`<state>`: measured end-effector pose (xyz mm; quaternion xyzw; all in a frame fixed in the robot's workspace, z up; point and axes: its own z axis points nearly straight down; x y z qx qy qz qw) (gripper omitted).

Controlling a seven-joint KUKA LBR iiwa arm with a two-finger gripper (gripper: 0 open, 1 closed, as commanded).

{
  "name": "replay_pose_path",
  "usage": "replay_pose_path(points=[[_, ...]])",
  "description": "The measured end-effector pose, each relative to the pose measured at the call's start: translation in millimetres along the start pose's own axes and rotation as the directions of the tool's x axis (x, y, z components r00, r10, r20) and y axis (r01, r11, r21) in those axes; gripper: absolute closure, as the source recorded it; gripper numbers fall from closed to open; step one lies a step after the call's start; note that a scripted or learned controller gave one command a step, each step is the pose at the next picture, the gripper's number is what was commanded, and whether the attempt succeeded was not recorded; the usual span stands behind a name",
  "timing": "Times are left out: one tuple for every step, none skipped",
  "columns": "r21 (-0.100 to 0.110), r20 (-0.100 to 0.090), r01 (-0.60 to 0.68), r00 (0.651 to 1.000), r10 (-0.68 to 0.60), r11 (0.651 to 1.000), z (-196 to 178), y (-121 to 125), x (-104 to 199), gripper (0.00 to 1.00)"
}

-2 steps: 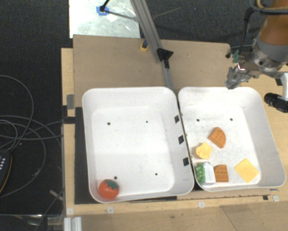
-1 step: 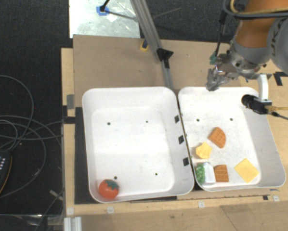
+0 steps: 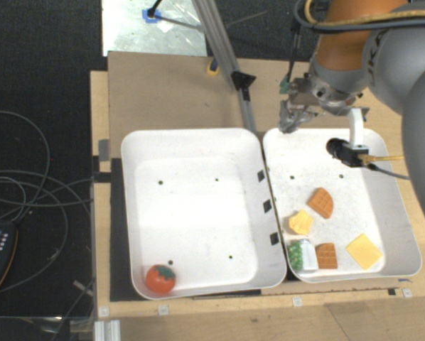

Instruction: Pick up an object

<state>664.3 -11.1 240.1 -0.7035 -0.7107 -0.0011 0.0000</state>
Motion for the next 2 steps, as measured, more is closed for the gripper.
replay_pose_path(points=[[0.001, 0.000, 0.000, 1.000, 0.000, 1.000, 11, 4, 53, 1.00], [-0.001, 0.000, 0.000, 1.000, 0.000, 1.000, 4, 2, 99, 1.00]])
